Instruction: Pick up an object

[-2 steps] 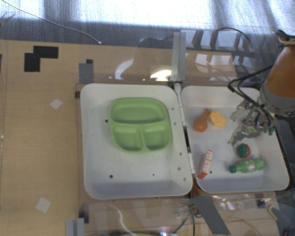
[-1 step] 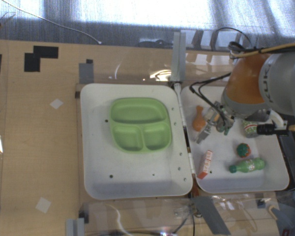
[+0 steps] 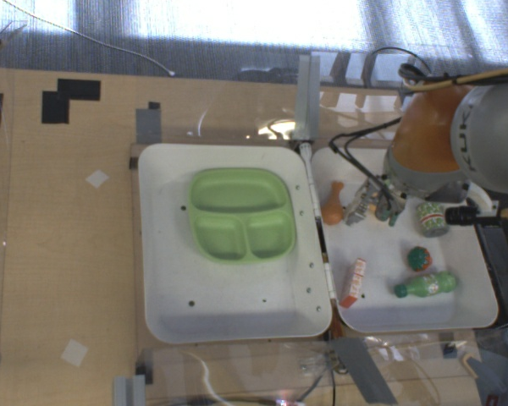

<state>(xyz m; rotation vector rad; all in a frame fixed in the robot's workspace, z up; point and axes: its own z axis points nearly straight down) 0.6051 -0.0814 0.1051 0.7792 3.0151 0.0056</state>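
The right bin [image 3: 457, 315] holds several small items: an orange-brown wooden piece [image 3: 332, 205] at its left wall, a red and white packet [image 3: 353, 282], a green bottle [image 3: 426, 286] lying on its side, a small green and red ball [image 3: 419, 258] and a green-labelled can [image 3: 432, 218]. My gripper [image 3: 374, 206] hangs low over the upper left part of this bin, just right of the wooden piece, fingers pointing down. Nothing shows between the fingers.
The left bin [image 3: 165, 303] holds a green divided tray [image 3: 240, 215]. A metal post [image 3: 304, 100] stands behind the wall between the bins. The grey and orange arm [image 3: 457, 138] covers the right bin's upper right corner.
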